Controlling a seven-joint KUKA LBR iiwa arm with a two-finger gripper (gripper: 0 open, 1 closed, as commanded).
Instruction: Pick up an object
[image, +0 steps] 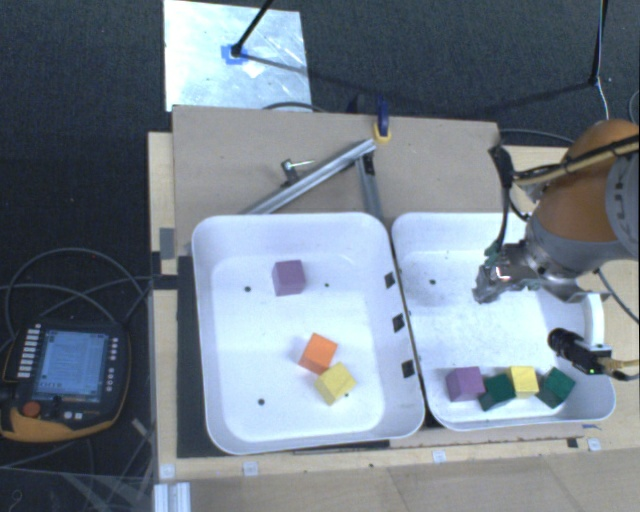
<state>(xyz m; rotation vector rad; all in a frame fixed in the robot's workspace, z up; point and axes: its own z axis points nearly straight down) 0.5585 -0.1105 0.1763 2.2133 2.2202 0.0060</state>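
Observation:
In the left bin (210, 300) lie a purple cube (288, 277), an orange cube (318, 352) and a yellow cube (336, 383) touching it. Along the front wall of the right bin (440, 240) sit a purple cube (464, 383), a dark green block (495, 391), a yellow cube (524, 379) and another green block (556, 386). My gripper (492, 284) hangs over the middle of the right bin, well behind that row, with no object seen between its fingers.
A metal rod with a yellow clamp (320, 172) lies on the brown board behind the bins. A teach pendant (62, 378) with cables rests on the floor at the left. A black cable loops near the arm at the right.

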